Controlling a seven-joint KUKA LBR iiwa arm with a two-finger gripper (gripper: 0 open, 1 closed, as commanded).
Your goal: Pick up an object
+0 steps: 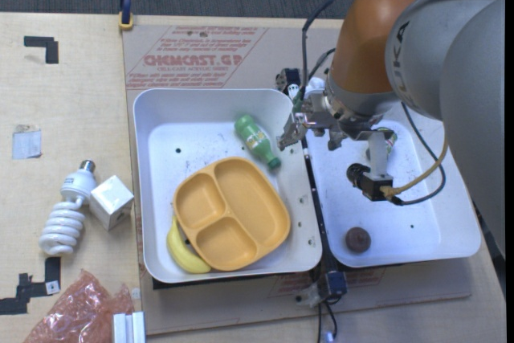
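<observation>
A green bottle (pixel 257 141) lies slanted in the back of the left bin (pixel 148 173). In front of it rests a yellow divided plate (pixel 231 212), which partly covers a banana (pixel 184 252) at the bin's front left. A small brown round object (pixel 357 238) sits near the front of the right bin (pixel 434 229). My gripper (pixel 298 127) hangs low over the wall between the two bins, just right of the bottle. The orange-banded wrist (pixel 369 52) rises above it.
On the bench to the left of the bins lie a spiral light bulb (pixel 67 213), a white cube (pixel 112 201) and a reddish mesh bag (pixel 80 309). A brown printed cardboard sheet (pixel 193 56) lies under the bins. Cables (pixel 418 181) loop over the right bin.
</observation>
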